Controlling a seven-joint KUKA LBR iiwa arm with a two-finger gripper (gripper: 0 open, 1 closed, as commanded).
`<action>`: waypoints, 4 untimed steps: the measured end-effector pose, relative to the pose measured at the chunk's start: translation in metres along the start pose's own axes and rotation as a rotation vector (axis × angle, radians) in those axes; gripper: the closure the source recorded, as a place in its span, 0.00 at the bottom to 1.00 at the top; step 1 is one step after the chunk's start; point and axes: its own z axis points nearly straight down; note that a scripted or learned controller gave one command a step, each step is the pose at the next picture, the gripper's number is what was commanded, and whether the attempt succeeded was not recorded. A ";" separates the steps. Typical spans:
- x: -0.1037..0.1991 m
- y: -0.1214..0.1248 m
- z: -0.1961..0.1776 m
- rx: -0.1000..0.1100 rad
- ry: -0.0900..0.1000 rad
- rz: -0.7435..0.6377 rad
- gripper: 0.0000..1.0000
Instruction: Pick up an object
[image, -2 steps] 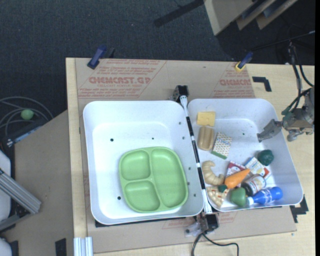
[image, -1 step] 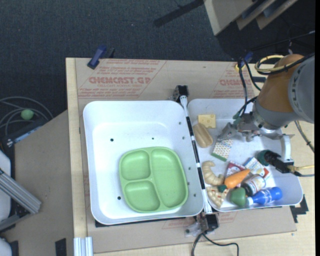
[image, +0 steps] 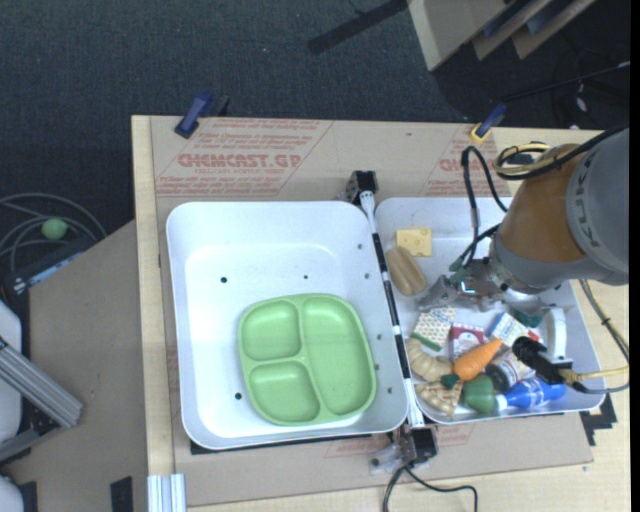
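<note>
**Arm low over the crowded right bin**

While the green divided plate lies alone in the left bin, the gripper is down in the right bin, near the tan oblong piece. Nearer lie a carrot and a blue bottle. Whether the gripper is open or closed, I cannot tell.
</note>
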 end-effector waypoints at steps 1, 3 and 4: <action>0.011 -0.015 0.000 -0.002 -0.001 0.001 0.00; -0.095 0.037 0.001 0.006 0.014 -0.005 0.00; -0.053 0.115 0.005 0.008 0.002 -0.003 0.00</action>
